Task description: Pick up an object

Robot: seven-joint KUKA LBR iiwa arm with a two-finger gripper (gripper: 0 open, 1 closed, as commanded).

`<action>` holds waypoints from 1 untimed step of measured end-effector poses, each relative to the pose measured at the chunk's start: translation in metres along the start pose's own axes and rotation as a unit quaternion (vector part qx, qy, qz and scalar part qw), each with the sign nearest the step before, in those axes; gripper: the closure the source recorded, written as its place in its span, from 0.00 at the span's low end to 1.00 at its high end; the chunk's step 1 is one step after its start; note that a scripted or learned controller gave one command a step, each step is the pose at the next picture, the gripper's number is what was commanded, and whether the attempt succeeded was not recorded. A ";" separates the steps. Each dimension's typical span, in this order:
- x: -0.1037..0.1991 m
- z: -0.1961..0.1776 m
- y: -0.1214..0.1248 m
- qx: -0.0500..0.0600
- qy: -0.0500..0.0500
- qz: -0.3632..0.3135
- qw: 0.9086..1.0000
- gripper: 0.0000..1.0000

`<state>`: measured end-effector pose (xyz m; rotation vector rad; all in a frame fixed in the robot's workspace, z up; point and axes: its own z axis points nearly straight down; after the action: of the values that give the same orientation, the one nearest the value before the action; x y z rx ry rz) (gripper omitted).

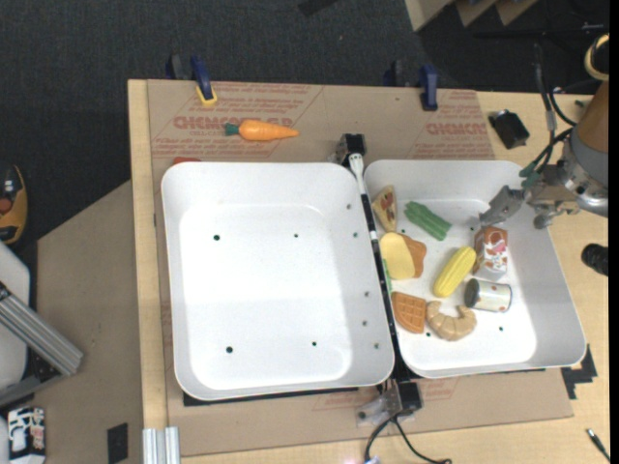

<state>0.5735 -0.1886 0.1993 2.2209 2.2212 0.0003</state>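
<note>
Objects for picking lie in the right bin (551,288), clustered in its left and centre portions. A green pod (427,219) sits toward the upper middle of that bin, tilted. Below it, a corn cob (454,272) lies diagonally, with a small red-and-white bottle (493,251) just to its right and a can (487,296) on its side below the bottle. Against the bin's left wall rest a pale shell-like piece (385,207), a yellow-and-orange slice (400,256), a waffle (410,311) and, at lower centre, a croissant (452,323) (the waffle and croissant touch).

The gripper (514,209) is at the upper right of the right bin, just above the bottle; the arm (592,158) enters from the frame's right edge. Its two fingers (501,206) stand apart with open space between them, and nothing is held between them.

The left bin (184,259) occupies the centre-left of the frame. A carrot (261,131) lies outside both bins on the cardboard sheet (145,162), above the left bin's upper edge. Two clamps (203,83) hold the sheet along its upper edge.
</note>
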 end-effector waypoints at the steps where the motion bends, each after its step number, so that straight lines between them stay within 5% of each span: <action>1: -0.002 0.119 0.082 -0.003 -0.001 -0.002 1.000 0.00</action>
<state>0.6558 -0.1909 0.0801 2.2124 2.2228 0.0041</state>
